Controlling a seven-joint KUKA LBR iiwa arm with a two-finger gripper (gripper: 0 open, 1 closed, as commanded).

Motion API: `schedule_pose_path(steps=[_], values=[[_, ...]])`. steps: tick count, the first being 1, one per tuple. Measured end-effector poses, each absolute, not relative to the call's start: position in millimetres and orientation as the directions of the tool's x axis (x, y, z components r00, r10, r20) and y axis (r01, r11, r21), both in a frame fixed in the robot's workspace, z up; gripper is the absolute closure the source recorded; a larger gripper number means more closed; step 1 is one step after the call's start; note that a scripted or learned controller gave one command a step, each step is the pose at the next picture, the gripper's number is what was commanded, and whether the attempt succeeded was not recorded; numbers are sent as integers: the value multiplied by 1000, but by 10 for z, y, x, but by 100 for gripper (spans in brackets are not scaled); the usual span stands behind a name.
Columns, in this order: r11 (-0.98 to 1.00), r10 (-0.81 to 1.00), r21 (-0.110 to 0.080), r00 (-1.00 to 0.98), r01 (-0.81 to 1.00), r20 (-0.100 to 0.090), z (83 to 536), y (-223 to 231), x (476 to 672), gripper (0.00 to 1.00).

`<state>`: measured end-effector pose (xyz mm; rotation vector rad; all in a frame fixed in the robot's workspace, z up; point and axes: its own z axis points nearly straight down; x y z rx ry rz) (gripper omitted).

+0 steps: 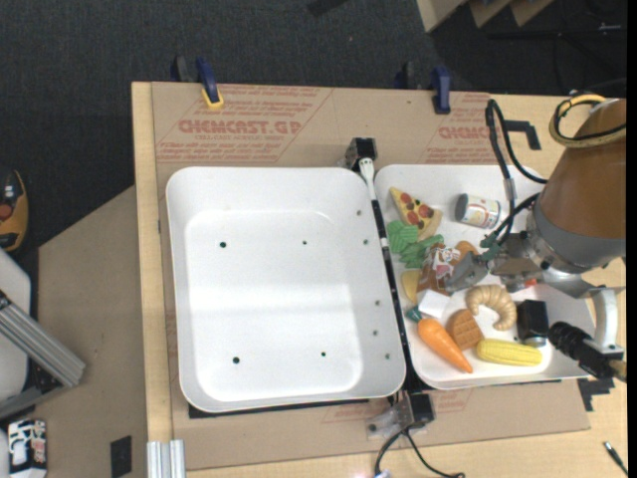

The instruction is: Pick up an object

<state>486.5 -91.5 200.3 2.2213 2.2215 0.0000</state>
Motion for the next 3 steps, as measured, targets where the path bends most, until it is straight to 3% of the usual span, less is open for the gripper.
schedule_pose_path(steps=[1, 2, 3], values=[[4, 1000, 5, -4, 1000, 0, 2331, -657, 5068, 0], [-3, 1000, -11, 3, 1000, 1, 1014, -974, 5173, 0], [8, 1000, 12, -8, 1000, 0, 1900, -390, 5672, 0]])
